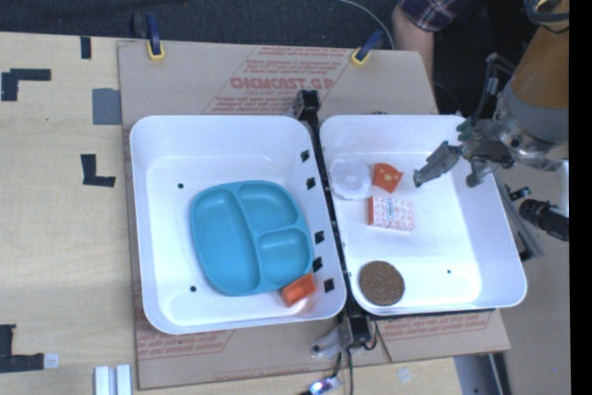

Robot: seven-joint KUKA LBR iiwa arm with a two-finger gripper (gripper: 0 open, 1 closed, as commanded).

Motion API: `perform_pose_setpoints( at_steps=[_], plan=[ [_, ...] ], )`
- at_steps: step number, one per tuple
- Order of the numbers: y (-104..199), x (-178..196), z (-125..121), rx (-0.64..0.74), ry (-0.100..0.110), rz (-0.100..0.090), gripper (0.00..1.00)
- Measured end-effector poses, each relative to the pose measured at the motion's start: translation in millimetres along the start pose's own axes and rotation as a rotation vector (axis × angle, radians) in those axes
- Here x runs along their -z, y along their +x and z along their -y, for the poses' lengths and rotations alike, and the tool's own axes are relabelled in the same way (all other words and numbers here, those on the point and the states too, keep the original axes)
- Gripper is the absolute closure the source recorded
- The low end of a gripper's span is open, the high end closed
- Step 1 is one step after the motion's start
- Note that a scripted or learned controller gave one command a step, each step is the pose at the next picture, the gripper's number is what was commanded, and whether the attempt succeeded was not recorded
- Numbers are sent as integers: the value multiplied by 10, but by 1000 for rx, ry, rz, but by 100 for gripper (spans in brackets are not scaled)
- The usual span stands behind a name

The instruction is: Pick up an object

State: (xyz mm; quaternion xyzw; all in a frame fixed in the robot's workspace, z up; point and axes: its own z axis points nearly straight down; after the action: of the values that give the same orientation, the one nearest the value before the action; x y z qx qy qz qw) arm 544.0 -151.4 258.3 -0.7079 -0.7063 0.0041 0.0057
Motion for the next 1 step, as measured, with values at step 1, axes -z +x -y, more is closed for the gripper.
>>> perform_pose_setpoints(
  at_steps=[1],
  plan=[
    [5, 66, -21, 4, -12, 2, 0]
  ],
)
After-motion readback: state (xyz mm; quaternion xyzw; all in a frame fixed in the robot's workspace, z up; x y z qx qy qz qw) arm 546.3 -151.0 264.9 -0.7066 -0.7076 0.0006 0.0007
